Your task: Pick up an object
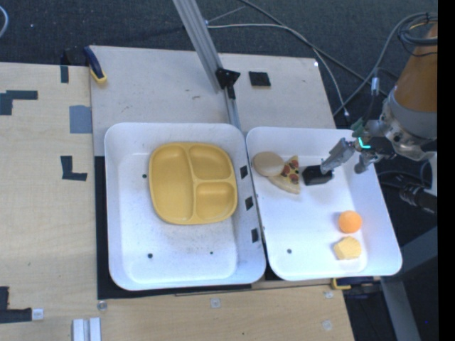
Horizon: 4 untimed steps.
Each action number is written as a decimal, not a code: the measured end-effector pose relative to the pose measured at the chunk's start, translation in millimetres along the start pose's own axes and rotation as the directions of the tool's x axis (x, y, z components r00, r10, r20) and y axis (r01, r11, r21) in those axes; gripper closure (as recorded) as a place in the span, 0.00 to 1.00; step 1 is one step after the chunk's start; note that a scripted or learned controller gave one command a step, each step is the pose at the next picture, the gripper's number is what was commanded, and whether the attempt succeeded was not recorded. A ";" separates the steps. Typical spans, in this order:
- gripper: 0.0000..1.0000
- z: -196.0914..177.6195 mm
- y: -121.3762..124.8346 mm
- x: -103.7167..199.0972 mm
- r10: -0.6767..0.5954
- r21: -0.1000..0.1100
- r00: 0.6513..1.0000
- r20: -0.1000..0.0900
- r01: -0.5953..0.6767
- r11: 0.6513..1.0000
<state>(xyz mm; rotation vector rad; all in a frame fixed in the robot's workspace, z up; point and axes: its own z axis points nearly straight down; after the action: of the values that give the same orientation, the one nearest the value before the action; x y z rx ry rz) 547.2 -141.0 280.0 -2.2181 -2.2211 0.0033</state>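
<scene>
In the right bin (370, 212) lie a pizza slice (288, 176) with a tan round piece (268, 163) beside it, an orange ball (350, 222) and a yellow block (348, 249). My gripper (317, 175) reaches in from the right and hangs low near the bin's upper middle, just right of the pizza slice. Its dark tip sits close to the slice; nothing shows held in it. The orange ball and yellow block lie well below it, toward the bin's lower right.
The left bin (128, 254) holds a yellow divided plate (192, 183). A metal pole (202, 38) slants down to the gap between the bins. Cables run over the dark floor at the back and right.
</scene>
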 end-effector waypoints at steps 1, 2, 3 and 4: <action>0.00 -0.7 0.5 0.0 0.000 -0.002 1.000 0.000 0.000 1.000; 0.00 62.3 -0.5 6.7 0.000 0.004 1.000 -0.001 0.000 1.000; 0.00 107.5 2.1 11.0 0.000 0.003 1.000 0.000 0.000 1.000; 0.00 154.1 6.3 16.2 0.000 0.003 1.000 0.000 0.000 1.000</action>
<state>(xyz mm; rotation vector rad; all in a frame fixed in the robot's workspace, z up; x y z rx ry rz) 553.0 -124.8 125.8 -2.2162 -2.2196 0.0068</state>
